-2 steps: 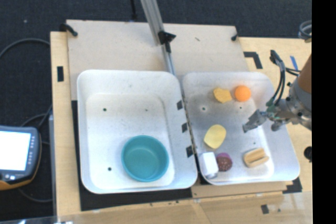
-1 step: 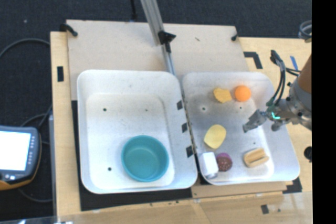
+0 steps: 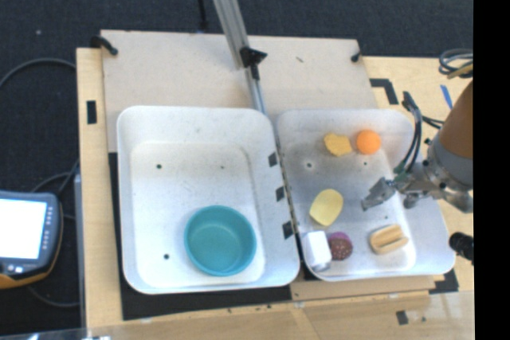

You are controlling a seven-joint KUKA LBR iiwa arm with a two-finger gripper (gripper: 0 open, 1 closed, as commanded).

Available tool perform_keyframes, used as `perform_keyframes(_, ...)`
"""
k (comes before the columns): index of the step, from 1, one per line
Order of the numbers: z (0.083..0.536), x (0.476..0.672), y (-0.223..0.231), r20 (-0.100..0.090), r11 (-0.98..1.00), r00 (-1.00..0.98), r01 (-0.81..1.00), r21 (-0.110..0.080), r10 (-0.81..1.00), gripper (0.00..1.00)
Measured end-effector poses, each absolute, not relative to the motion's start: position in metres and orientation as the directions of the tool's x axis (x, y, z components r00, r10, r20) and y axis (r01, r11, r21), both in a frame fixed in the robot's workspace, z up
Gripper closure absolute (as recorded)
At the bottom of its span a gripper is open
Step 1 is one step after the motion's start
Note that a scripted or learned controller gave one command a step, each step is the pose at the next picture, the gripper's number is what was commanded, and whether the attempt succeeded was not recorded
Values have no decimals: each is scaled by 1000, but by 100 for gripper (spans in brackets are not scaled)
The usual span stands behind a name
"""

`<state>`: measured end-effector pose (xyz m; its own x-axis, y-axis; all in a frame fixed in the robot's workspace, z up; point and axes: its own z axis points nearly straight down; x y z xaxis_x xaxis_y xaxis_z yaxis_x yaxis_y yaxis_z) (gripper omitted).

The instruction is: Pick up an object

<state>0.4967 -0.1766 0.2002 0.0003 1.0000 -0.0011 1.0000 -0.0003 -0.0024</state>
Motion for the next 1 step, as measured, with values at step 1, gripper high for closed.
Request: perform_keyframes(1,157,493,-180,-1,-1,1,1000,-3,1000,0)
